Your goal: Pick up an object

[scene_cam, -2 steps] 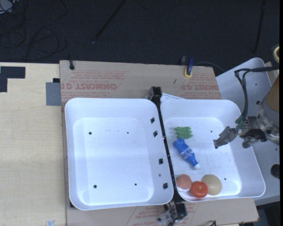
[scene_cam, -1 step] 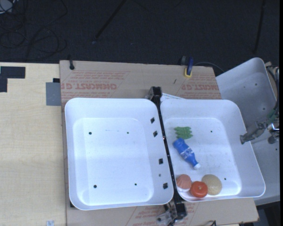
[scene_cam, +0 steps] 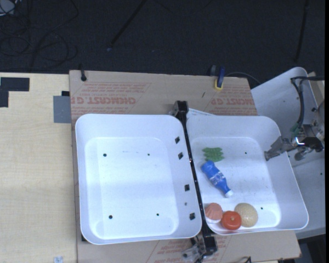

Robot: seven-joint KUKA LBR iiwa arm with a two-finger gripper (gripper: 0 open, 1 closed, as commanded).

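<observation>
finds the gripper (scene_cam: 289, 146) at the far right, reaching in over the outer rim of the right bin (scene_cam: 289, 186), about level with the bin's upper half, low and tilted toward the bin floor. cannot tell whether open or closed: too small and too blurred against the grey arm parts behind. sees no object in its grasp; hangs well apart from all five things in the bin. places those things in the right bin's left and lower parts: a green piece (scene_cam: 213, 154) near the dividing wall, flat on the floor; just below, a blue bottle (scene_cam: 215, 178) on its side, slanting down to the right, cap end lower, near the green piece but seemingly not touching. puts three round things in a close row along the bottom edge: a pink ball (scene_cam: 213, 211) at left, a red ball (scene_cam: 231, 220) in the middle, a tan ball (scene_cam: 246, 214) at right, the red one touching both neighbours. shows the left bin (scene_cam: 81, 163) side by side with the right one, edges meeting along a black strip. sets both bins on cardboard (scene_cam: 115, 97) printed in red, on a pale wooden bench (scene_cam: 27, 174). notes a blue and yellow clamp (scene_cam: 220, 78) on the cardboard's far edge.
</observation>
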